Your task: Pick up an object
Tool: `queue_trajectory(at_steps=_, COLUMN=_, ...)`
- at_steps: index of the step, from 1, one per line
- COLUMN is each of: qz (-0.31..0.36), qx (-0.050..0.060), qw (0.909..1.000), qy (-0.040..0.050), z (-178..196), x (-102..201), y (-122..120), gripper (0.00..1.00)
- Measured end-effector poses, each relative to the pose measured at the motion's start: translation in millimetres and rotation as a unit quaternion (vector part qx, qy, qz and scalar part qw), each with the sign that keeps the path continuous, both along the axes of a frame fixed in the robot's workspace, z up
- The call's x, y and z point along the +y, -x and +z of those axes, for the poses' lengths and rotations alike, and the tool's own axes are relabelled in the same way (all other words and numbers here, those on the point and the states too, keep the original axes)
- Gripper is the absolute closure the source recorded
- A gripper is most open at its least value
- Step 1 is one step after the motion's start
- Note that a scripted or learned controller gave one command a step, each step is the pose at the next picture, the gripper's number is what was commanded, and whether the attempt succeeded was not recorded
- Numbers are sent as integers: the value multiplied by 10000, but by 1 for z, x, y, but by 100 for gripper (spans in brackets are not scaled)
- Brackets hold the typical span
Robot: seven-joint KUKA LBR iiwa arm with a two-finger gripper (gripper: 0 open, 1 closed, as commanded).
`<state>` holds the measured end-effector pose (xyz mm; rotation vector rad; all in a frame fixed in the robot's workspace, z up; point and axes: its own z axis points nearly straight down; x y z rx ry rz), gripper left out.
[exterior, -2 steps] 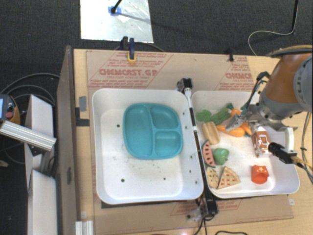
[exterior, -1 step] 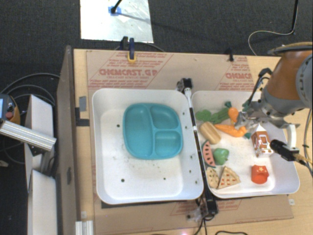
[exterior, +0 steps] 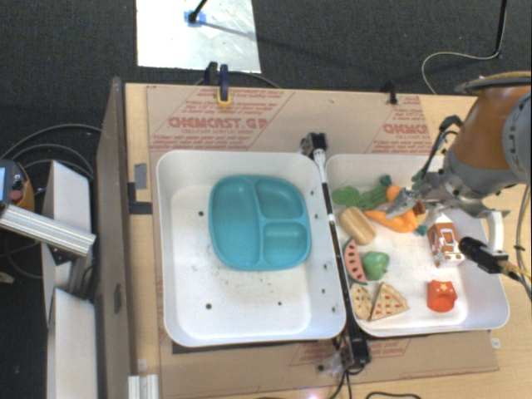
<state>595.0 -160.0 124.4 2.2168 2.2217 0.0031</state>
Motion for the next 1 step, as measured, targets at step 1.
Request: queue_trajectory(at_steps=1, qz=12, qx=-51, qw=10000, qy=-15, z=-33, x=4, y=-19, gripper=0)
